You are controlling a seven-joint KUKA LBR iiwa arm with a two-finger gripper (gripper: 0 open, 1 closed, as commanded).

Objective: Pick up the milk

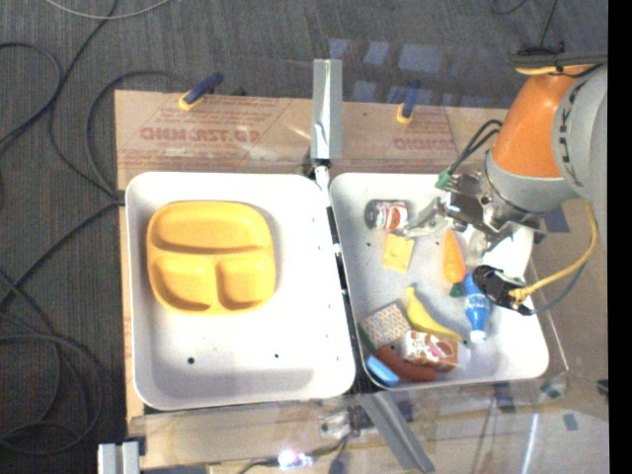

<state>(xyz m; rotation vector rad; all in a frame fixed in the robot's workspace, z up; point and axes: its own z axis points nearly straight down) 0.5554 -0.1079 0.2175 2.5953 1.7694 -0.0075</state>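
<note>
Fingers [432,215] hover well above-left of milk [431,350] at bin's near edge.

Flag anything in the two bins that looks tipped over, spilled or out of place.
The can lies on its side at the top of the right bin. The milk carton lies tipped among the jumble near the bottom edge. Nothing looks spilled. The yellow tray sits flat in the left bin.

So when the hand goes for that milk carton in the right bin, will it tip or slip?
The milk carton looks boxy and lies on its side, so it probably won't roll. It sits wedged against a banana and a dark sausage-like item, so a push may shift those too. Its printed surface looks smooth, possibly slippery.
</note>
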